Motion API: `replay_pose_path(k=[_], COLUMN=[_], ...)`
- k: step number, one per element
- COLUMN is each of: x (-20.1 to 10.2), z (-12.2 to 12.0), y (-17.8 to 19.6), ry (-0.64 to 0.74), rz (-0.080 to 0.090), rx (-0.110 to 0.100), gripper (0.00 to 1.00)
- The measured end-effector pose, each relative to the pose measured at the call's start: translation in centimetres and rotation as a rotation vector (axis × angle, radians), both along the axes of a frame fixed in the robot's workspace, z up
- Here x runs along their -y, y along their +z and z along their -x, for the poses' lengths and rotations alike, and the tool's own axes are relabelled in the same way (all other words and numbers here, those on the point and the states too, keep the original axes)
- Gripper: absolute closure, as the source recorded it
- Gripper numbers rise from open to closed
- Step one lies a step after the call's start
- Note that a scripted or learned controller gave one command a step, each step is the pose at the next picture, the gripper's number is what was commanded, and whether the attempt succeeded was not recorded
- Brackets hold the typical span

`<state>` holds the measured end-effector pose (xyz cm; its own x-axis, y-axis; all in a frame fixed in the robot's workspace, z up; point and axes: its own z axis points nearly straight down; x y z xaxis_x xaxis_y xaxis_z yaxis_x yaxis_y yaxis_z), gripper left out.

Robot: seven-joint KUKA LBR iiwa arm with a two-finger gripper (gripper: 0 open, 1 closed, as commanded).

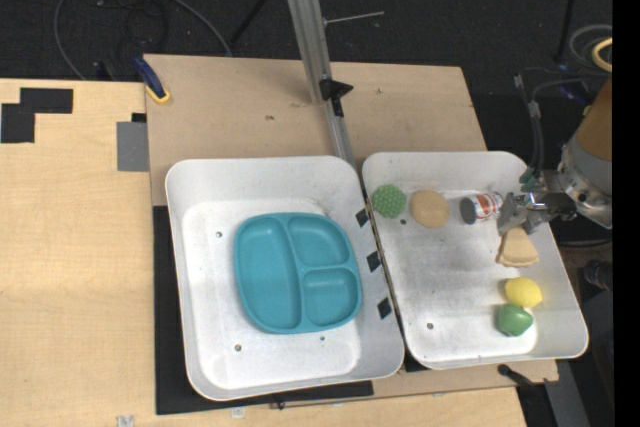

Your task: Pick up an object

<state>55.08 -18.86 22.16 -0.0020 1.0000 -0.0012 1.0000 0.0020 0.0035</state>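
- Nearest you, along the bottom of the frame, sits the front rim of the left bin (290, 385), a shallow white tray resting on the worktop (70, 245).
- At the far left you see the pale wooden worktop surface, with a few dark cut-outs near the upper left of the frame.
- Inside the left bin, a teal divided plate (297, 271) lies flat, roughly centred, with three compartments showing.
- Above the two bins, near the top centre, a grey metal post (310, 35) rises from the brown board (400, 110) behind them.
- Moving right, the right bin (450, 335) lies just beside the left one, their inner edges nearly touching.
- In its upper left corner you find a green bumpy ball (389, 202), and just beside it to the right a tan round object (431, 209).
- Further right along the upper part of that bin lies a small can-like object (481, 208) on its side, red and white with a dark end.
- You see the gripper (527, 207) just right of that can, at the bin's upper right edge; whether its fingers are parted or closed, you cannot tell.
- Just below the gripper rests a pale wedge-shaped object (518, 250).
- Lower in the right bin, a yellow object (523, 292) sits directly above a green object (514, 320), the two touching or nearly so.
- At the right edge of the frame, the arm (592, 165) enters.
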Motion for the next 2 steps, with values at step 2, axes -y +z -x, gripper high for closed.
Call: replay_pose_path(k=[2], x=[-5.8], z=[-1.3], y=[0.2], ry=[0.004], rz=[-0.004], rx=[-0.004], gripper=[1.0])
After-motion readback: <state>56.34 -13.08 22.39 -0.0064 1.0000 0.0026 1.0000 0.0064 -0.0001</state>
